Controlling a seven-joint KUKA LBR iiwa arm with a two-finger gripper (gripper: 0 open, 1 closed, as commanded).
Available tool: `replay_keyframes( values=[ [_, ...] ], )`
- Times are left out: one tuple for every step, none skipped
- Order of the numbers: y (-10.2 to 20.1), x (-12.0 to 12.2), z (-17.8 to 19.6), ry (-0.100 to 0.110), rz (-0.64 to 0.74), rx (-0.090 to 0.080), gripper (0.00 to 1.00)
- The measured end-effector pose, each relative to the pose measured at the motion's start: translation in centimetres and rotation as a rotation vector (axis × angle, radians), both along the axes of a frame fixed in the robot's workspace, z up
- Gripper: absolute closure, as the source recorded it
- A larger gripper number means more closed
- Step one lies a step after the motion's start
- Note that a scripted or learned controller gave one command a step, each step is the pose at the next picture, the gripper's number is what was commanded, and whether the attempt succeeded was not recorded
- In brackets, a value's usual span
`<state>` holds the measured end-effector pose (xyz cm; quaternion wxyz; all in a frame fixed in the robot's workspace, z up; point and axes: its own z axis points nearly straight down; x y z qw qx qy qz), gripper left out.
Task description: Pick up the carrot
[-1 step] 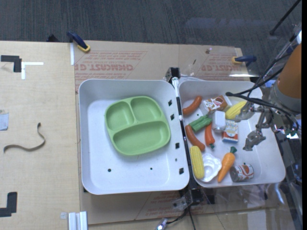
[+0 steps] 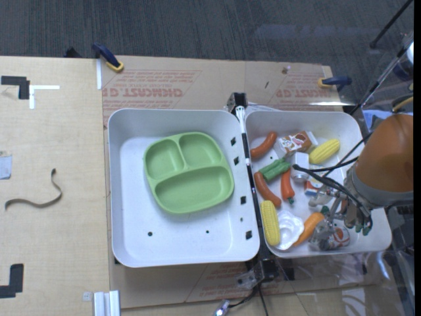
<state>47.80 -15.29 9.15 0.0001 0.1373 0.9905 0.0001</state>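
The carrot (image 2: 308,228) is an orange tapered piece lying at a slant near the front of the right bin (image 2: 299,116), its lower tip resting by a white toy piece (image 2: 289,229). My gripper (image 2: 337,210) hangs low over the bin's front right corner, just right of and above the carrot's thicker end. Cables and the arm's orange band (image 2: 393,153) cover much of the gripper. Whether it touches the carrot cannot be made out.
The right bin also holds two red sausages (image 2: 263,145) (image 2: 266,188), two corn cobs (image 2: 324,151) (image 2: 270,221), a green vegetable (image 2: 275,170) and a small orange-red piece (image 2: 287,186). A green divided plate (image 2: 189,172) lies in the left bin (image 2: 125,196).
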Motion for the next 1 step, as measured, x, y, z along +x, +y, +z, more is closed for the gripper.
replay_keyframes(
  values=[
    [4.74,0.51,-0.04,0.001,-0.096,0.001,0.00]
  ],
)
